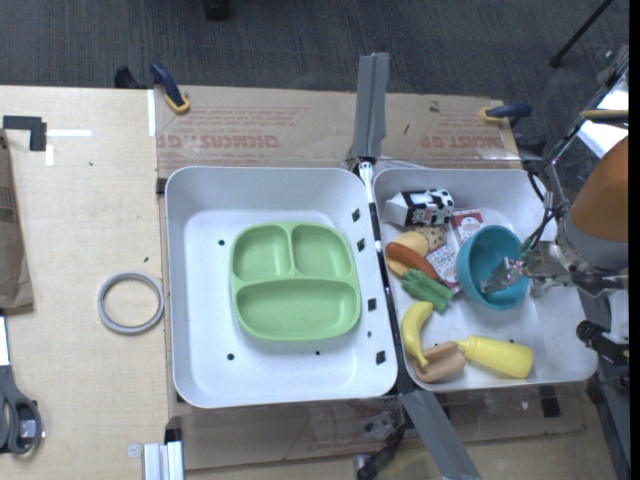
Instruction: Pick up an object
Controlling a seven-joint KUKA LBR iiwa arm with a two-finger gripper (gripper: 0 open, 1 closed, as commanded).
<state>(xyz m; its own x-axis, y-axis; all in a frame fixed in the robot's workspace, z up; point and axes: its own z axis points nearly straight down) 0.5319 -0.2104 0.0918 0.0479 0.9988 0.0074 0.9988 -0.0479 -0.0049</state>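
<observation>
I see the pale wood-grain counter (80, 228) carrying two shallow white plastic bins side by side. L bin (190, 298) holds one light green three-compartment plastic plate (295, 281), flat, roughly centred. R bin (560, 353) is crowded w/ smaller items. Grey arm w/ orange band (608, 203) reaches in from the right edge. Tool (503, 276) sits at the tilted teal plastic bowl (490, 266), tips inside its opening; cannot tell whether open or closed, or whether it grips the bowl. Yellow plastic squeeze bottle (497, 356) lies on its side nr front wall, touching a tan toy hot dog bun (438, 363). Yellow toy banana (414, 330) just left of those. Orange toy carrot (410, 258) and green toy veg (428, 288) beside bowl's left. Black-and-white cow-print carton (422, 208) nr back. Grey tape ring (131, 301) on counter, left of L bin.
</observation>
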